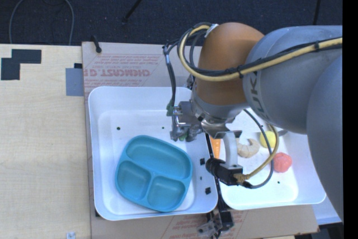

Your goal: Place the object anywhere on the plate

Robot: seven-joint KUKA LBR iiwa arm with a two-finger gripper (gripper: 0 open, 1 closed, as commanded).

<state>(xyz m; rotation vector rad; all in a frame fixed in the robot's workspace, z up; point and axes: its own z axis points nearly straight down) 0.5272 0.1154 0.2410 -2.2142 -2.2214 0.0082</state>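
Note:
A blue plate [152, 173] with three compartments lies in the left bin [103, 120], toward its front. My gripper [180, 130] hangs just past the plate's far right corner, over the left bin near the wall between the bins. The orange wrist band and grey arm cover most of it from above. Nothing shows on the plate.
The right bin [279, 193] holds an orange piece [216, 148], a cream-coloured piece [248, 148], a yellow item [267, 139] partly under the arm, and a pink-red ball [282, 162]. A black cable loops over that bin. Bare bench lies to the left.

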